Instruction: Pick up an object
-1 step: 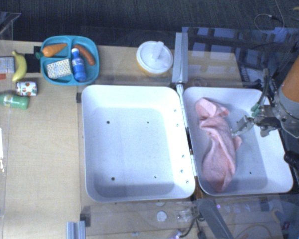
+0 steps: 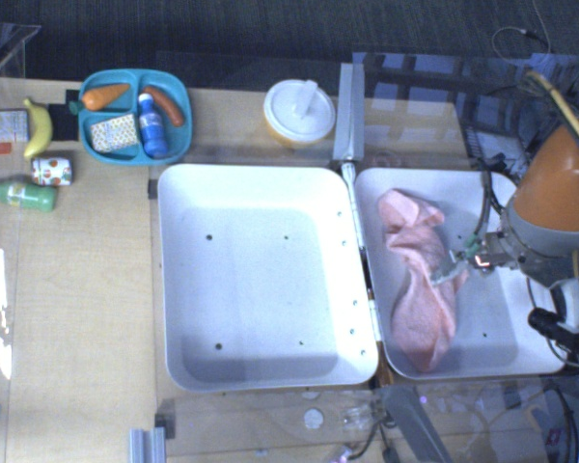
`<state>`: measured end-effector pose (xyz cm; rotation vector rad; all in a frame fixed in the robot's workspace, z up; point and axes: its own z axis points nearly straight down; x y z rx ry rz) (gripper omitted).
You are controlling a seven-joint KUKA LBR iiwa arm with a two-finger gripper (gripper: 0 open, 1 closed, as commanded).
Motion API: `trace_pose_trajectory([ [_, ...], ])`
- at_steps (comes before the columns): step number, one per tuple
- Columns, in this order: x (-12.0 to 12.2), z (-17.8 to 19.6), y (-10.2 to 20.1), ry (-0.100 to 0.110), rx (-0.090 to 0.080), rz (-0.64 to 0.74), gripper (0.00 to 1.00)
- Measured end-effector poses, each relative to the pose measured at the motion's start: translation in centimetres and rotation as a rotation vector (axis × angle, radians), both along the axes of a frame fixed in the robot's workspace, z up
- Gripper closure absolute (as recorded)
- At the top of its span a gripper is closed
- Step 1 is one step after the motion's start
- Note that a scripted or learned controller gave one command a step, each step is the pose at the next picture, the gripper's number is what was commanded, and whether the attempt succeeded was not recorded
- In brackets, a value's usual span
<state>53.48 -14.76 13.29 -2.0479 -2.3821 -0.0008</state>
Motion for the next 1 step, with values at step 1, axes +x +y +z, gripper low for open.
trace_pose_trajectory([
  [1,0.27,-4.26,0.68,-0.012,-0.002,0.1,0.0],
])
